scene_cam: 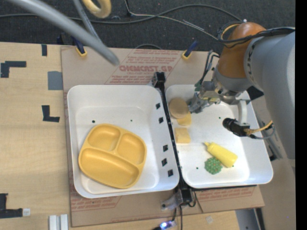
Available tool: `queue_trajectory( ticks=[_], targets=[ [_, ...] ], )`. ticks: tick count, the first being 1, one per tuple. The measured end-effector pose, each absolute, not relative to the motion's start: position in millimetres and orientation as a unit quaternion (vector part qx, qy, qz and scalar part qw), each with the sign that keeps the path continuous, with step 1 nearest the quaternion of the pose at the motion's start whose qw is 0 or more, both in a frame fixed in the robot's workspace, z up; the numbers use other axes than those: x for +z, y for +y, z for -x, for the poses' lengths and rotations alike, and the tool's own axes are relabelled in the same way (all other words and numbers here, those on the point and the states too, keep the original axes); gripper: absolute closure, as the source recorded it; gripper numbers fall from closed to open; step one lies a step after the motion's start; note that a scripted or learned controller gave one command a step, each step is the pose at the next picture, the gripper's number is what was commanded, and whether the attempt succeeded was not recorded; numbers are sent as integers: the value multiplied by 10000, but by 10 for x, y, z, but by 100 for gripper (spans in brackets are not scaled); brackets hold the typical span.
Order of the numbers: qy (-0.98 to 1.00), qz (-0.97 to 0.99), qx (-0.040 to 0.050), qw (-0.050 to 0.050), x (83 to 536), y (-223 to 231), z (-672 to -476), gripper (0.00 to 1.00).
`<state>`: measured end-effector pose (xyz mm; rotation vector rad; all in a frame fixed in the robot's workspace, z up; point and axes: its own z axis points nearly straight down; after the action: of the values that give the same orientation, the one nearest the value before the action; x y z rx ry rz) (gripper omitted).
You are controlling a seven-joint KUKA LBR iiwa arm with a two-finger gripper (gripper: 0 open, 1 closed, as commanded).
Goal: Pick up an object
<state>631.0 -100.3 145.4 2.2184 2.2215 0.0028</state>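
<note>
The grey arm's jaws hang low in the right bin; whether they are open or closed cannot be told. Just left of them lies a round tan disc, with two pale yellow blocks below it. Further below and to the right sit a smooth yellow bottle and a bumpy green ball. Far left, a glossy yellow divided plate fills the left bin.
</note>
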Motion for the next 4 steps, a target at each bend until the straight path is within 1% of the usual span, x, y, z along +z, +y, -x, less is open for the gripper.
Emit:
queue_trajectory(
  ticks=[1, 2, 3, 4],
  targets=[
    [7079, -7063, 13, 14, 2050, -953, -6385, 100],
    [7077, -7065, 10, 11, 2576, -947, -6392, 100],
    [7090, -7052, -1, -8, 2610, -435, -6336, 100],
    [7083, -7059, -11, -7, 2432, 34, -6314, 100]
  ],
)
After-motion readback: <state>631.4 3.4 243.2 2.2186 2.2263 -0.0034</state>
